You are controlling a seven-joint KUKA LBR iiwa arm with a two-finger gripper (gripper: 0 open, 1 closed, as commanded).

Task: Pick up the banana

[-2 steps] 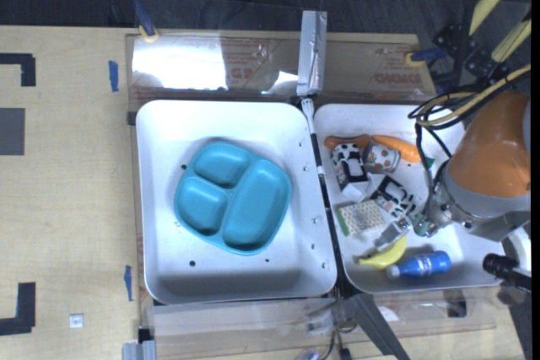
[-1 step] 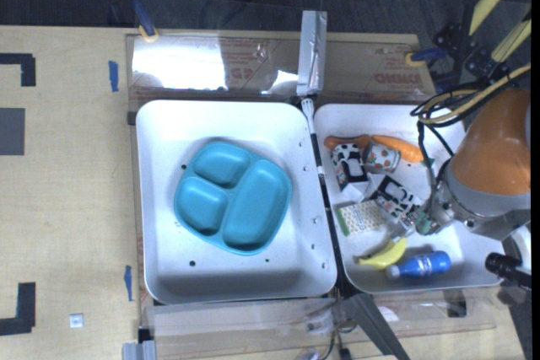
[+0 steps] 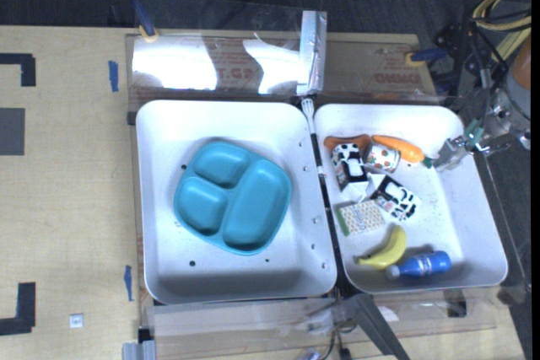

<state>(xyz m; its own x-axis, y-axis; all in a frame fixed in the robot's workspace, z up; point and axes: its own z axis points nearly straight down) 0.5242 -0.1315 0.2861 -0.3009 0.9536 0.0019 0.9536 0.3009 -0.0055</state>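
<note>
The yellow banana (image 3: 385, 249) lies curved near the front of the right bin (image 3: 468, 223), its lower end touching a blue bottle (image 3: 420, 265). My gripper (image 3: 450, 153) hangs over the right bin's far right side, well behind and to the right of the banana, with nothing visibly held. The arm's wrist sits at the frame's right edge.
Behind the banana lie a dotted card (image 3: 361, 217), two black-and-white cow toys (image 3: 348, 163) (image 3: 396, 199), a small can (image 3: 382, 156) and an orange carrot (image 3: 397, 148). The left bin (image 3: 160, 131) holds a blue divided plate (image 3: 234, 196).
</note>
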